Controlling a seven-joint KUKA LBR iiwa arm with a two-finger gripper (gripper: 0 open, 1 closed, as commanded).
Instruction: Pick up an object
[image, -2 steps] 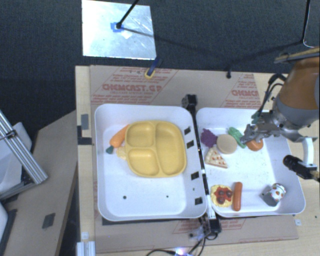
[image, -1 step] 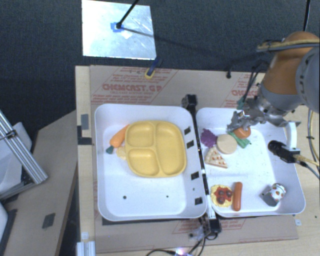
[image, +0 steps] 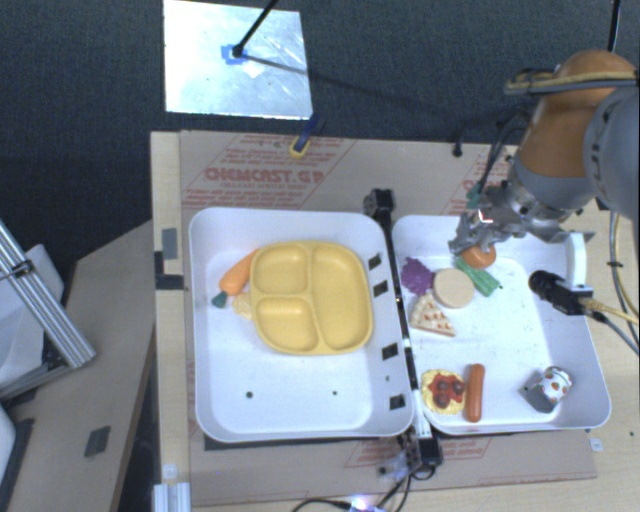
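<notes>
Bins side by side on the desk (image: 130, 300): left bin (image: 290, 415) holds a yellow divided plate (image: 305, 297) and a carrot (image: 237, 272); right bin (image: 575, 350) holds a pizza slice (image: 432, 316), sausage (image: 474, 391) and round cookie (image: 453, 288). Jaws (image: 478, 240) hang over an orange piece (image: 480, 256) at the bin's far edge; their grip cannot be told.

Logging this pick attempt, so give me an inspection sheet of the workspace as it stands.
Surface: bench with printed cardboard under two white bins.
Job's things: right bin holds an orange piece, purple piece, tan disc, pizza slice, sausage, small pizza, grey-white item.
Clutter: left bin holds a yellow divided tray and carrot.
Grippers: gripper low over the orange piece; grasp cannot be judged.
Cables: black cable top, wires at front edge.
Surroundings: dark floor, reflective sheet, metal frame left.
</notes>
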